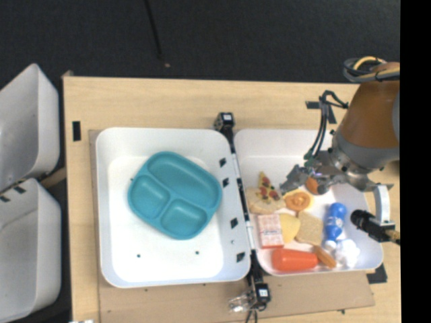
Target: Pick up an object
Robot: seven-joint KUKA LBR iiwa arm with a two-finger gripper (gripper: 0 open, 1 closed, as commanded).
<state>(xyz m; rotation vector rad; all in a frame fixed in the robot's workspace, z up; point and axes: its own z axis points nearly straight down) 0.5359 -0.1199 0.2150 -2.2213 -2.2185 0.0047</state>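
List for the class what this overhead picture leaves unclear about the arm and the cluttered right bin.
1. Gripper, camera view: too small and blurred to tell finger state or whether anything is held.
2. Arm: cut off by the right edge.
3. Small items in the right bin, such as the blue and white piece: overlapping and blurred, so identities are uncertain.

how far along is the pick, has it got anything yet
Done: the gripper is down in the right bin, over the pile of toy food by the orange round piece. In hand: nothing visibly held. Left: closing on an item and lifting it. The teal divided plate lies alone in the left bin.
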